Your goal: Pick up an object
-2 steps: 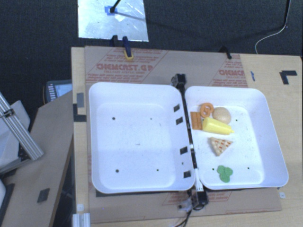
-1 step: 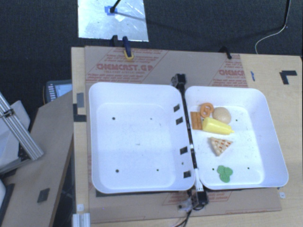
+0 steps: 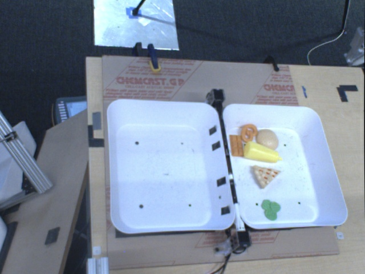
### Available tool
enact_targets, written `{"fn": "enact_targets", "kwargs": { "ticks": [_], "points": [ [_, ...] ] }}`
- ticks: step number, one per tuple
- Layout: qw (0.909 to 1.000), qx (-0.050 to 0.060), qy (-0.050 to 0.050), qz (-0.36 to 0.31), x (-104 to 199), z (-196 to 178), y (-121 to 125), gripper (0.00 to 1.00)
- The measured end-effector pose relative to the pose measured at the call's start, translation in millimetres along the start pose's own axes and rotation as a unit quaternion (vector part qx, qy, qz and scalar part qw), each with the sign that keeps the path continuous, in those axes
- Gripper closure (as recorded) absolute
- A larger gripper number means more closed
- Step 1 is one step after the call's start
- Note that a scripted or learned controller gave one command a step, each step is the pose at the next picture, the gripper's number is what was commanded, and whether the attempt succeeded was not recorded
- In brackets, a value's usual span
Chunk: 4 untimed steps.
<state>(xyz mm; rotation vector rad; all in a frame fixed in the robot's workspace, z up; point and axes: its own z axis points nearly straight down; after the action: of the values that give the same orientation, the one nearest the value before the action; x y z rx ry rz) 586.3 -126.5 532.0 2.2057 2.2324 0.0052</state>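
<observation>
Looking down on the desk [image 3: 94, 90], we see two shallow white plastic bins side by side on a brown cardboard sheet with red lettering [image 3: 171, 77]. We cannot tell how far the hand is open, nor whether it has hold of anything, so we give places by the bins rather than by the hand.

All the objects to pick lie in the right bin [image 3: 328, 158], gathered toward the wall it shares with the left bin [image 3: 165, 164]. A small orange ring-shaped toy pretzel [image 3: 248, 132] sits at the far end of the group, touching a round beige ball [image 3: 267, 138] on its right. Just below them a yellow cone-shaped plastic piece [image 3: 261, 152] lies on its side, and an orange ribbed rectangular piece [image 3: 236, 145] rests against its blunt end, near the shared wall. A tan wedge-shaped slice [image 3: 266, 176] lies just beside the yellow piece on the near side. A flat green leafy piece [image 3: 271, 210] lies apart from the rest, close to the near wall.
</observation>
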Motion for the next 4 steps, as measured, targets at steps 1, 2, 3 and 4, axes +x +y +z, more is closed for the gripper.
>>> {"fn": "enact_targets", "kwargs": {
  "ticks": [1,2,3,4],
  "points": [
    [1.0,0.001,0.0,0.007,-20.1,-4.0,-70.5,1.0],
    [1.0,0.0,0.001,-0.001,63.5,-3.3,-41.8,1.0],
    [1.0,0.001,0.0,0.006,48.9,-4.0,-95.3,1.0],
    [1.0,0.0,0.001,0.001,118.2,-3.9,-98.0,1.0]
  ]
}}
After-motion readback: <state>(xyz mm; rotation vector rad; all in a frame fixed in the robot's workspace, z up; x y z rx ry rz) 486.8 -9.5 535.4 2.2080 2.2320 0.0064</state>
